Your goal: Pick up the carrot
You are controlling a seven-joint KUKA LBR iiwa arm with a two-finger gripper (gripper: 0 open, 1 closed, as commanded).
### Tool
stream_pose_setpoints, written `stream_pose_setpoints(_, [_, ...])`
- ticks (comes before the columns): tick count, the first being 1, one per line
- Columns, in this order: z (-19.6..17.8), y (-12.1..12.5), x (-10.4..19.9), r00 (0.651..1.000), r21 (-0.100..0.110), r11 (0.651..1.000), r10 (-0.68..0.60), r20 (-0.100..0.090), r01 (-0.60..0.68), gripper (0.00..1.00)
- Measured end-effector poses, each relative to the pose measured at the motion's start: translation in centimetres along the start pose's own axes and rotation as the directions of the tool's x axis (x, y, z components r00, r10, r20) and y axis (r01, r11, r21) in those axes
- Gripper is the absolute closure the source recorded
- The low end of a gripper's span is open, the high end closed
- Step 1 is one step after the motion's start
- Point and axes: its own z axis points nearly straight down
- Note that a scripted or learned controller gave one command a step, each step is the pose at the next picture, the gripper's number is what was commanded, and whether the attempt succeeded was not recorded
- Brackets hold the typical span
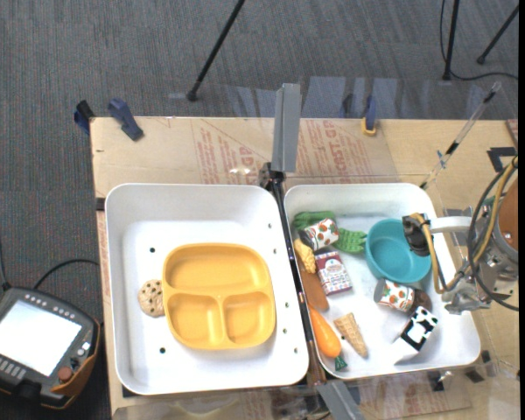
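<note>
The carrot (325,332) is orange with a small green top. It lies in the right bin (459,348) near the front, along the left wall, its green end pointing to the front. My gripper (462,297) hangs at the right bin's right rim, well to the right of the carrot and apart from it. Cables and the wrist cover much of it. Nothing shows in its grasp.
Around the carrot lie a cone (352,333), a brown piece (315,292), a corn cob (304,256), a red carton (332,272), two cans (322,233) (395,296), a teal bowl (398,252) and a black-and-white item (417,328). The left bin (127,217) holds a yellow divided plate (219,296) and a cookie (150,297).
</note>
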Motion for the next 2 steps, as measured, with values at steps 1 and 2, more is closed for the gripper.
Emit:
stream_pose_setpoints(1, [-2.4,-0.6,2.6,1.000,0.001,1.000,-0.005,0.000,0.005,1.00])
stream_pose_setpoints(2, [-5.6,-0.2,0.8,1.000,0.001,1.000,-0.005,-0.002,0.005,1.00])
